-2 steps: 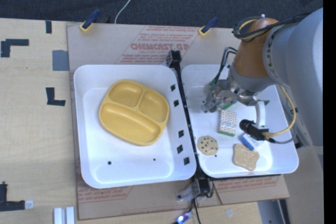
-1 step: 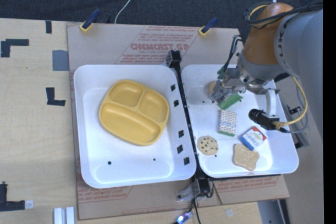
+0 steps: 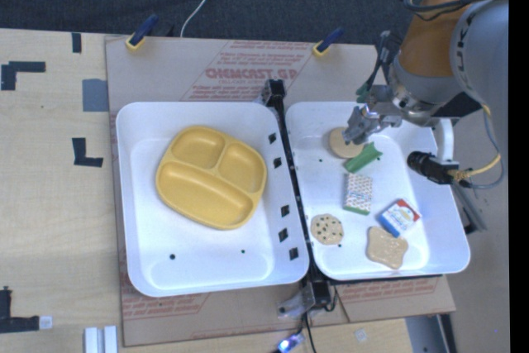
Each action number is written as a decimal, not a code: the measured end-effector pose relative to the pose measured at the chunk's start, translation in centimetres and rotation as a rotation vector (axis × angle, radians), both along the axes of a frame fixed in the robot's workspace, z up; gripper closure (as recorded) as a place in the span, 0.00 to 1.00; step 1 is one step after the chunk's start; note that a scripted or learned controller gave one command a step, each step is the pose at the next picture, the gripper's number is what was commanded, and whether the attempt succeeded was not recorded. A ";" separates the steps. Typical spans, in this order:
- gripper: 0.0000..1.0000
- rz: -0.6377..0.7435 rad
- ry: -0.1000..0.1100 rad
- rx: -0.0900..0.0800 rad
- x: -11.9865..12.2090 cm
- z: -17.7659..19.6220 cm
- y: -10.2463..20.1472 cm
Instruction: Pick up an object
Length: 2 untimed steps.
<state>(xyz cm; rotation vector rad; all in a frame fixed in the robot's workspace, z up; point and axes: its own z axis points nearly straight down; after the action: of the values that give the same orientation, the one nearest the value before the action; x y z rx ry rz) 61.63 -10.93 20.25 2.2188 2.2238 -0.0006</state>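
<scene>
My gripper (image 3: 360,128) hangs low over the back of the right bin (image 3: 312,126), right above the far edge of a round tan biscuit (image 3: 340,146). A small green piece (image 3: 363,158) lies just in front of the gripper. Further forward in the same bin lie a white-and-green patterned packet (image 3: 358,193), a chocolate-chip cookie (image 3: 327,228), a little blue, red and white carton (image 3: 399,217) and a tan toast-shaped piece (image 3: 387,248). I see nothing lifted off the bin floor.
The left bin (image 3: 145,244) holds a yellow divided plate (image 3: 212,176). A black-marked divider (image 3: 285,178) runs between the two bins. A black cable fitting (image 3: 428,164) sticks out from the arm over the right bin's right rim.
</scene>
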 end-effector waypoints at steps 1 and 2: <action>1.00 0.001 0.000 0.000 0.2 5.0 0.1; 1.00 0.004 0.007 0.002 1.2 3.4 5.6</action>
<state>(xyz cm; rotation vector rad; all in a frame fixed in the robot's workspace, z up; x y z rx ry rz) 62.82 -5.30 23.70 2.2179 2.2329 -0.0061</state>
